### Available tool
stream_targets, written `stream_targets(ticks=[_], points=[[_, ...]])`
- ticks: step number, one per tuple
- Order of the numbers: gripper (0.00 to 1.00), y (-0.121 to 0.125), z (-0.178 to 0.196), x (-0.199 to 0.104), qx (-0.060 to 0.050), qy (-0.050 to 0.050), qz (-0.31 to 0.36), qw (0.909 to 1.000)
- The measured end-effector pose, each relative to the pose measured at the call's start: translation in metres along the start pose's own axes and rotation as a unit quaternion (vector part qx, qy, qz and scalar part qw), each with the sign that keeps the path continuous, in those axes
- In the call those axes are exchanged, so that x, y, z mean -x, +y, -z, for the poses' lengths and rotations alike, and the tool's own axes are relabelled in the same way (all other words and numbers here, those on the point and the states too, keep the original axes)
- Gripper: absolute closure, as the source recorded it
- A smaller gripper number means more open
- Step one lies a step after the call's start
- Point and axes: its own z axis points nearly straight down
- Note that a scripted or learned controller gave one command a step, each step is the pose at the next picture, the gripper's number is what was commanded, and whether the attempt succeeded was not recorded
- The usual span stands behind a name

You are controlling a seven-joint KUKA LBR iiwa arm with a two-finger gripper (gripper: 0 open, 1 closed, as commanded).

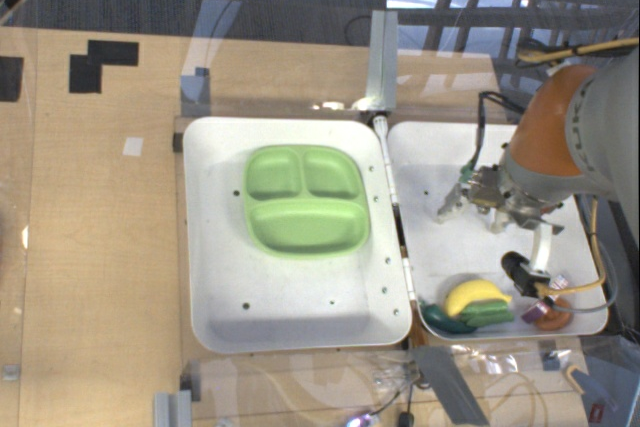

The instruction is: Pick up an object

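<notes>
While we are looking down at the tabletop (90, 215), we are seeing two white bins sitting side by side. Left bin (215, 315) is holding a green divided plate (303, 199), lying flat near the middle w/ three compartments facing up. Right bin (430, 165) is holding a small cluster of things at its near edge: a yellow banana (476, 295) resting on top of a dark green object (470, 315), poss. a cucumber or pepper, we can't tell which. Just beside those, toward the bin's near right corner, a small brown-red item (552, 315) is lying, too small to name.

Arm (590, 130) is reaching in from the right, grey w/ its orange band showing above the wrist, and is hanging over the right bin. We are placing the gripper (500, 210) approx. over the bin's middle, above bare white floor, near the banana but apart from it. Its fingers are pointing away from the camera and partly hidden by the wrist body, so we can't tell how far they are spread; we are seeing nothing between them. A black piece (516, 267) w/ a white bracket is hanging below the wrist, just beside the banana.
</notes>
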Motion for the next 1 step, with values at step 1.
stream_targets(ticks=[1], points=[[0.0,-0.0413,0.0013,0.0057,0.003,-0.001,-0.049,0.9988]])
